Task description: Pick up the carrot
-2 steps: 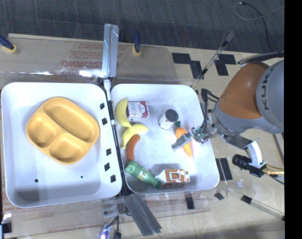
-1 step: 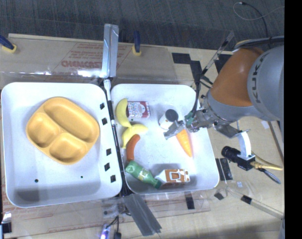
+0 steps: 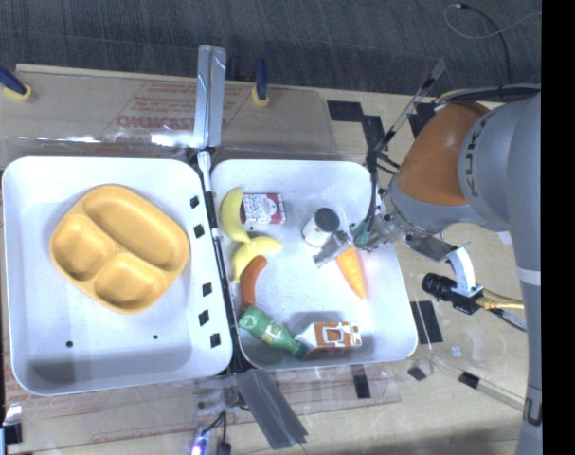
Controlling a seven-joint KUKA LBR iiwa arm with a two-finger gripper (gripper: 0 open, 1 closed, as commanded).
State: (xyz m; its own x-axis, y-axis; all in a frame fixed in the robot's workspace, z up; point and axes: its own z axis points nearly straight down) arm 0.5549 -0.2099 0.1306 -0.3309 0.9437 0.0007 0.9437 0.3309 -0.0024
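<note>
One carrot (image 3: 352, 270), two bananas (image 3: 232, 212)

Left bin (image 3: 22, 282): a yellow divided tray (image 3: 118, 245) is lying in it, tilted a little.
Right bin (image 3: 292, 171): two bananas (image 3: 240, 230) are resting by the left wall, a small red-and-white carton (image 3: 263, 209) beside the upper one.
Below them: a red sausage (image 3: 252, 278) is lying above a green bottle (image 3: 270, 333).
Near edge: an orange juice box (image 3: 334, 336) is sitting just beside the bottle.
</note>
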